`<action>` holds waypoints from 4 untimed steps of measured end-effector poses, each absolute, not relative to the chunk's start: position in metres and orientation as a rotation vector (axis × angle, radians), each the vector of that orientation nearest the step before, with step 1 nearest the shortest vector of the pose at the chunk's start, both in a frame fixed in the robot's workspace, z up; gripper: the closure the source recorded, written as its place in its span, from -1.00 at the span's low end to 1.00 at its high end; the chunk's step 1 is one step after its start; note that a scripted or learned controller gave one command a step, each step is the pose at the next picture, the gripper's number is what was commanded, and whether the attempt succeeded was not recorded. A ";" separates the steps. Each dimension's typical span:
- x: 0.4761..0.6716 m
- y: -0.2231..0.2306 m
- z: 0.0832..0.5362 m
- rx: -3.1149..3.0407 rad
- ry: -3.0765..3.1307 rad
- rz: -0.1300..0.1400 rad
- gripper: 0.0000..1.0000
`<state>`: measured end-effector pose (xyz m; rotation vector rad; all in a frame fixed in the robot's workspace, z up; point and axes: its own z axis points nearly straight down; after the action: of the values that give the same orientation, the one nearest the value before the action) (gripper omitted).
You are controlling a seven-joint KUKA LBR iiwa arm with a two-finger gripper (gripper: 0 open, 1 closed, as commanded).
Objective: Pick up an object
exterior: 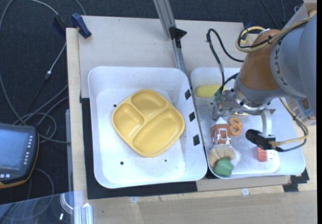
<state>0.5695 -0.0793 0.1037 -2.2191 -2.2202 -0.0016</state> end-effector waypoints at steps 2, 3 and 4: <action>0.560 -0.083 0.205 -2.223 -2.226 -0.007 1.00; 0.562 -0.076 0.250 -2.223 -2.228 -0.007 1.00; 0.543 -0.036 0.249 -2.213 -2.224 0.000 1.00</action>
<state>0.5433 -0.0356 0.2493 -2.2128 -2.2240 0.0003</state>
